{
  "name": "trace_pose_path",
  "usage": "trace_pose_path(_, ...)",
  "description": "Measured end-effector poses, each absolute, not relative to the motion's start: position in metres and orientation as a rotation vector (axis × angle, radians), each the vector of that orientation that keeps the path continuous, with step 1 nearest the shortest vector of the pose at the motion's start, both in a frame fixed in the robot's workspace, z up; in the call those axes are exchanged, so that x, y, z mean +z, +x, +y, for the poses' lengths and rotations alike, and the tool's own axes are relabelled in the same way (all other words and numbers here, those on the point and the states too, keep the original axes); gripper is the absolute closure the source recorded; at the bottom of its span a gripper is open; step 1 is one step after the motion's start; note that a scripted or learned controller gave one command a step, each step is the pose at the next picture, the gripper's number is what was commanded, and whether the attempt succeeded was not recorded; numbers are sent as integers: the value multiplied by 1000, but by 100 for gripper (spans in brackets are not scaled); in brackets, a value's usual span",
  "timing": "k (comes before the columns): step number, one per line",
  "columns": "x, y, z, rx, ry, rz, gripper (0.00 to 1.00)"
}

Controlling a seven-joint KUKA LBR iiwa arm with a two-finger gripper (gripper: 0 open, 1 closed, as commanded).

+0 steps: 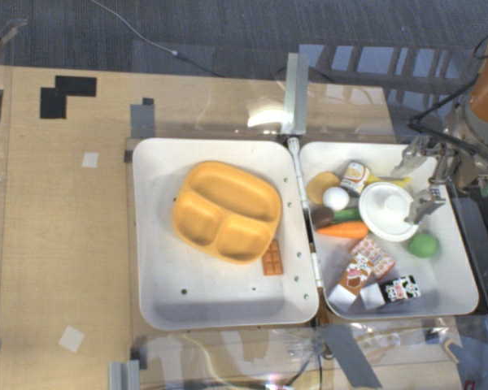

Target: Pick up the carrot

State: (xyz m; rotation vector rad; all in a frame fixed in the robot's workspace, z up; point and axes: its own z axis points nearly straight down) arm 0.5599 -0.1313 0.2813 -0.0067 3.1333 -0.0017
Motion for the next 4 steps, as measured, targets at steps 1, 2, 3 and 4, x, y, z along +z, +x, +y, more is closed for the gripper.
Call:
trace_pose_path(1,122,564,-94,-3,-201,3124,0)
trace_pose_path(2,97,569,-86,-5,-78,3112,0)
trace_pose_path(3,97,580,-87,-3,-38,3112,0)
trace_pose_path(4,97,588,-87,-5,-37,3113,0)
